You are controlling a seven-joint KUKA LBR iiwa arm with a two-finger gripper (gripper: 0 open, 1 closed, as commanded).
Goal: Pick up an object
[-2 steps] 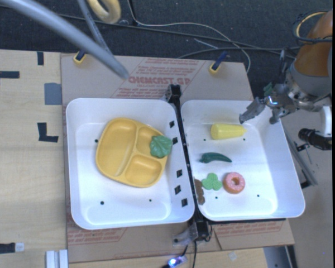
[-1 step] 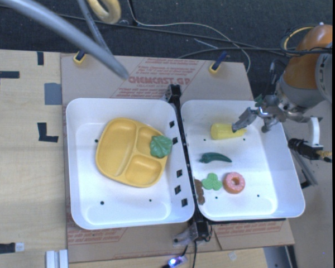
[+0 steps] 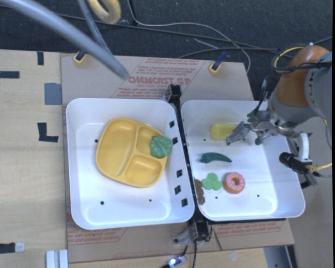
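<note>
Two shallow white bins sit side by side on a cardboard sheet over a wooden bench. The left bin (image 3: 81,149) holds a yellow divided tray (image 3: 125,152), lying flat toward the middle of the bin, with a green leafy toy (image 3: 161,146) resting on the tray's right edge, close to the wall between the bins. The right bin (image 3: 285,205) holds the remaining objects: a yellow block (image 3: 220,131) at the far side, a dark green pepper-like piece (image 3: 215,158) near the centre, a small green clover-shaped piece (image 3: 211,182) toward the near side, a pink ring like a doughnut (image 3: 234,182) just beside the clover and possibly touching it, and a small brown item (image 3: 199,190) against the near left wall. The gripper (image 3: 238,134) reaches in from the right, low over the far part of the right bin, with its tip just beside the right end of the yellow block. Nothing lies between the fingers, so no grasp is made; whether the fingers are spread or closed cannot be told from this angle. As a judgement, the task is at the approach stage: all objects rest on the bin floors or the tray, none is lifted, and the yellow block appears to be the likely target. Closing on an object and raising it remain to be done.
</note>
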